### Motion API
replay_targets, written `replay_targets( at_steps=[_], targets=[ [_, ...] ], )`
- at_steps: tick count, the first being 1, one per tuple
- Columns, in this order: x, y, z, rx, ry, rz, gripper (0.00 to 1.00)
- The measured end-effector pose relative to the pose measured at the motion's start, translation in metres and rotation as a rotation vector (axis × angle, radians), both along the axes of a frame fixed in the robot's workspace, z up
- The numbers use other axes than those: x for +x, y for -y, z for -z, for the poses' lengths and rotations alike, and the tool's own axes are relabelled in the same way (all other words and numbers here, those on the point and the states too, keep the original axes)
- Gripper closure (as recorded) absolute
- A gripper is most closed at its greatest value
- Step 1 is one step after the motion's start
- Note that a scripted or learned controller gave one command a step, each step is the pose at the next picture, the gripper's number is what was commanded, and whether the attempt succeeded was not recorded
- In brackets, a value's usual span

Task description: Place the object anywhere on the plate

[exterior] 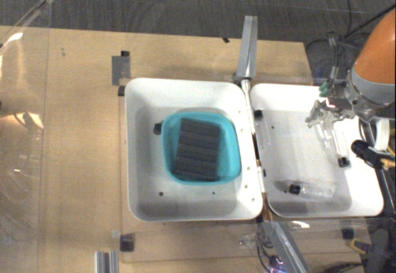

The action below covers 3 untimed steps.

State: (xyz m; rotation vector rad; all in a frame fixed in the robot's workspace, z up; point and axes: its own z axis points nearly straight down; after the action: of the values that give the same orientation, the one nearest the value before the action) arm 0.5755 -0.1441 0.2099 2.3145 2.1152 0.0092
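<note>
A dark grey ribbed block [197, 148] lies flat in the middle of the teal plate [232, 149], which sits in the left white bin [139, 160]. My gripper [331, 132] hangs over the upper right part of the right bin [278, 142], well away from the plate and the block. The orange band of the arm [377, 55] shows above it at the right edge. Nothing is visibly held.
A small black piece [294, 189] with a clear tube-like part beside it lies near the right bin's front wall. Another small black bit [158, 129] sits at the plate's left rim. A grey metal bar [249, 49] stands behind the seam between the bins.
</note>
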Motion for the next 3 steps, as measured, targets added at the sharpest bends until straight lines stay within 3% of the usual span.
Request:
replay_targets(
  at_steps=[1,2,3],
  targets=[
    [0.000,0.000,0.000,0.000,0.000,0.000,0.00],
    [0.060,0.030,-0.110,-0.003,0.005,0.110,0.00],
    [0.087,0.050,-0.220,-0.005,0.006,-0.001,0.00]
  ],
)
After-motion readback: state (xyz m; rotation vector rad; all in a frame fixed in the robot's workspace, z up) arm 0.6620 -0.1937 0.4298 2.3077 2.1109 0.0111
